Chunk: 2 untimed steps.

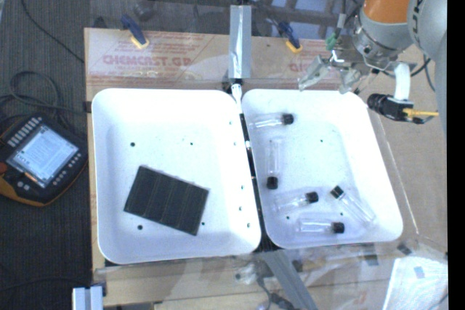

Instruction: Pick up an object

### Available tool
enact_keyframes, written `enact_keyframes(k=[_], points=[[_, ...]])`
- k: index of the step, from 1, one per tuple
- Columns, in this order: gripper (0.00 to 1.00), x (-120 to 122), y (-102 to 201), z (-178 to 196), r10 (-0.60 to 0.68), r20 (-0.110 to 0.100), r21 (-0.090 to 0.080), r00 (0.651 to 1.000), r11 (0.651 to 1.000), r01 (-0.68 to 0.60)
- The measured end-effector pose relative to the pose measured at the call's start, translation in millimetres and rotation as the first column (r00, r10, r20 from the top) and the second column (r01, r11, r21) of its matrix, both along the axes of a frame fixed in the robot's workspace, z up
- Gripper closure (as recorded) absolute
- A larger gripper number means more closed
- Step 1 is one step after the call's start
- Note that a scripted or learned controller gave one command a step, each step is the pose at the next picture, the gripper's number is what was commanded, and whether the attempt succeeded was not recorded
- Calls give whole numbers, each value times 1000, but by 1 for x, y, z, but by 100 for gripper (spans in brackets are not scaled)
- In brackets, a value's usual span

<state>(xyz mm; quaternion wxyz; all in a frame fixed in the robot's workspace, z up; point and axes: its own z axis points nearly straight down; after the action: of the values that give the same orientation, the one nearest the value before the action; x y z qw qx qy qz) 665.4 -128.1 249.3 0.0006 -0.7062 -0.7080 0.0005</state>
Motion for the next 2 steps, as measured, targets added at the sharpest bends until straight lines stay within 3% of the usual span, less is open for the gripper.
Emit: enact_keyframes(k=[1, 2], points=[[0, -35, -84, -58, 113, -1, -2, 994, 994, -113], [0, 2, -82, -156, 161, -3, 13, 987, 987, -161]])
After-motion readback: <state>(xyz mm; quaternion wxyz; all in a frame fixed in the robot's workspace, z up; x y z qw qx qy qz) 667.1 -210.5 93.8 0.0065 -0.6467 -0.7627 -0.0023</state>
